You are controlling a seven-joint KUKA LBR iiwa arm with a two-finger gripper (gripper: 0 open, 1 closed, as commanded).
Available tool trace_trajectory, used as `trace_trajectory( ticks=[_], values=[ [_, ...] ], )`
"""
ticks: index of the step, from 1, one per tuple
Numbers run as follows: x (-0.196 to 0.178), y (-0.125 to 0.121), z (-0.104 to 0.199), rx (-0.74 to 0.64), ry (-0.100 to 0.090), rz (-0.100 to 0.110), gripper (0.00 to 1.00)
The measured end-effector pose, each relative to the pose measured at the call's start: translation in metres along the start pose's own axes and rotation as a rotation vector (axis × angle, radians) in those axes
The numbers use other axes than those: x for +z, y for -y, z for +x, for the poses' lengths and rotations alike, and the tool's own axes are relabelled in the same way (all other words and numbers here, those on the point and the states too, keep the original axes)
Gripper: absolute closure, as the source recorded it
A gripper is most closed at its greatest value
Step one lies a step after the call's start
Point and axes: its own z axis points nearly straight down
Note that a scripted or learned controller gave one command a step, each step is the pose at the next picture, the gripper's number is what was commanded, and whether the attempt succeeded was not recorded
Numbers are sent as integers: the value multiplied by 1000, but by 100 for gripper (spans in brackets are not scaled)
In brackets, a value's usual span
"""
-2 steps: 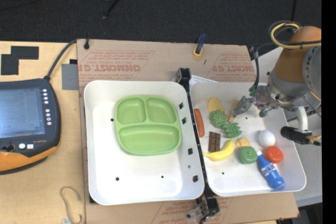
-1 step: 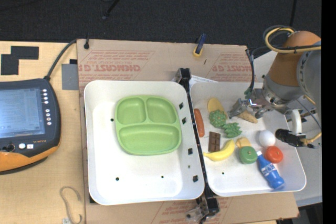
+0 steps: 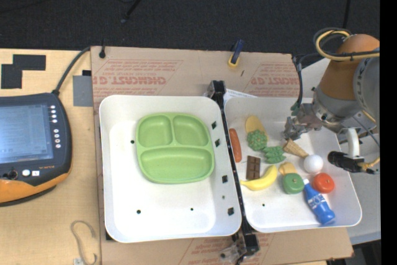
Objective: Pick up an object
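You have nothing lifted yet — the gripper (image 3: 296, 128) sits low in the right bin (image 3: 347, 211), just above the cone (image 3: 295, 148); its grasp can't be told.

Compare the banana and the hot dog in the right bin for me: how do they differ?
The banana is yellow and curved; the hot dog is orange-red and straight. The banana lies roughly crosswise near the bin's middle, while the hot dog runs lengthwise along the divider beside the left bin. The banana looks thicker. Both are elongated toy foods lying flat in the right bin.
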Motion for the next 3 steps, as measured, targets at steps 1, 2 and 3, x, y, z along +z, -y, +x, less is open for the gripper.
trace_trajectory(
  ticks=[1,2,3],
  values=[
    [-48,-4,-7,4,3,-6,100],
    [-107,-1,0,7,2,-7,100],
    [-131,-1,-2,6,2,-4,100]
  ],
)
